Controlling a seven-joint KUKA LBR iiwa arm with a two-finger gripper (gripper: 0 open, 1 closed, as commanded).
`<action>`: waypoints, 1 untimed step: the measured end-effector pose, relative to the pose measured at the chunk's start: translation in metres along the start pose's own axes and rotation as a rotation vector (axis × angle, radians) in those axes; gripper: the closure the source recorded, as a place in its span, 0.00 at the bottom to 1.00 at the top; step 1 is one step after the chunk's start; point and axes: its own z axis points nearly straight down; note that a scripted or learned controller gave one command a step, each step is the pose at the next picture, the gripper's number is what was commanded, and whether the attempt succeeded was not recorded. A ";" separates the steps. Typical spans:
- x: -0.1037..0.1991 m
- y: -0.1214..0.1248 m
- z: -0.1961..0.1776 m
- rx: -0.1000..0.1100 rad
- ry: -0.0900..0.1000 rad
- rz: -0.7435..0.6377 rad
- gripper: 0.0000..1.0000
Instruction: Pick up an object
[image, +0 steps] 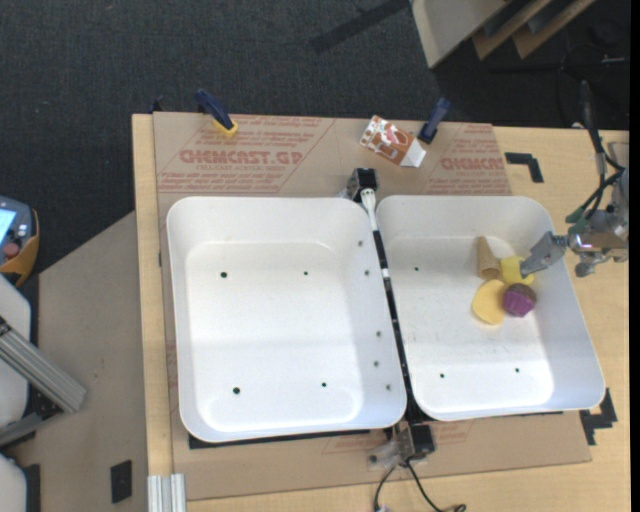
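The right bin (470, 385) holds a small cluster near its far right side. A tan cylinder (487, 257) lies beside a small yellow block (511, 270). Just below them a purple ball (518, 300) rests against a flat pale-yellow piece (489, 304). My gripper (540, 257) reaches in over the bin's right rim, its grey tip close to the yellow block and above the purple ball. Nothing can be seen held in it. Most of the arm is cut off at the right edge.
The left bin (190, 300) sits beside the right one, with a black divider (385, 290) between them. Both stand on a cardboard sheet (250, 150) held by blue clamps (216, 111). A red-and-white packet (392, 141) lies behind the bins.
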 end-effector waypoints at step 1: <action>0.049 -0.005 0.145 0.007 0.007 -0.005 0.00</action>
